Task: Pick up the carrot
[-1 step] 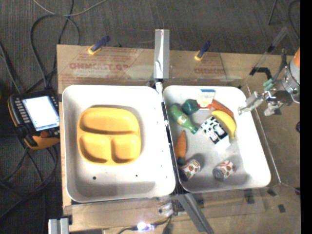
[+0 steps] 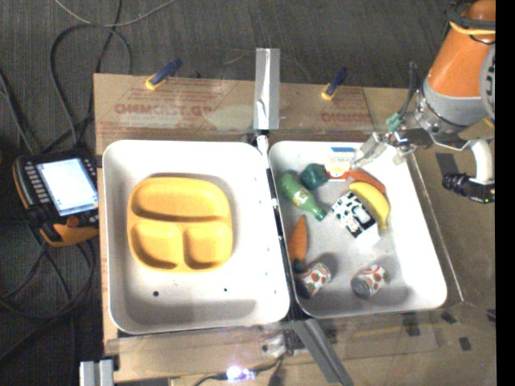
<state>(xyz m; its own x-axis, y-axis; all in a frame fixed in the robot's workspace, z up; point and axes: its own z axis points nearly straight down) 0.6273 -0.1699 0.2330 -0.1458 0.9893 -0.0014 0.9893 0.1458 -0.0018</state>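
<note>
Two white bins: carrot (image 2: 298, 239) lies against right bin's (image 2: 426, 240) left wall, well apart from end effector (image 2: 364, 156) hovering near the far rim, aperture unreadable; approach step, next move likely calls for travelling over and descending.

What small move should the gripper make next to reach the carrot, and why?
Probably move the gripper toward the view's lower left. It hovers at the right bin's far edge, while the carrot lies against the bin's left wall, beside the green bottle.
</note>
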